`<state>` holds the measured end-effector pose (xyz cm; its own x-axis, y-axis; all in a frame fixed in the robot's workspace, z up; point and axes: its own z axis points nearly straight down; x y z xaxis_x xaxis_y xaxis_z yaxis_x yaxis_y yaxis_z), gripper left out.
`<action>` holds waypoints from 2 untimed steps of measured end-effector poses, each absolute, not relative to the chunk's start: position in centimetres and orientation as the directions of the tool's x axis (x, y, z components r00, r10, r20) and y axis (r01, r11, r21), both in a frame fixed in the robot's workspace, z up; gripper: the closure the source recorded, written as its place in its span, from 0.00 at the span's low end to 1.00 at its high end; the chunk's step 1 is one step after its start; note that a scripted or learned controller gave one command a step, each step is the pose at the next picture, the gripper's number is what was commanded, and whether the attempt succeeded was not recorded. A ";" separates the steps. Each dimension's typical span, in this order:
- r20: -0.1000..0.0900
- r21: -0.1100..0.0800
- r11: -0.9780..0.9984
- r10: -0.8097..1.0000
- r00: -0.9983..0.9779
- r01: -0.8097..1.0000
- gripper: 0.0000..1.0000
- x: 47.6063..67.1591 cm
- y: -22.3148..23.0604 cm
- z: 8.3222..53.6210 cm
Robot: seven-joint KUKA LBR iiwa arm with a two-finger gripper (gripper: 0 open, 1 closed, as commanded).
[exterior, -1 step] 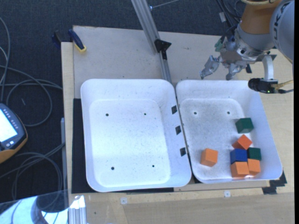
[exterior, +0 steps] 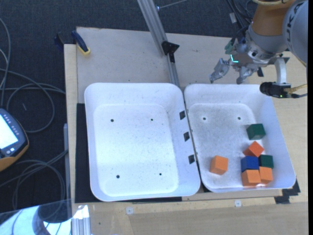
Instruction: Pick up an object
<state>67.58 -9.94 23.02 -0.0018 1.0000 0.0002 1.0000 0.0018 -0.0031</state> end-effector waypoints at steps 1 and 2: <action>0.002 -0.012 -0.004 1.000 0.004 1.000 0.00 61.1 -13.8 9.5; 0.000 0.002 0.002 1.000 -0.002 1.000 0.00 62.4 -12.7 10.0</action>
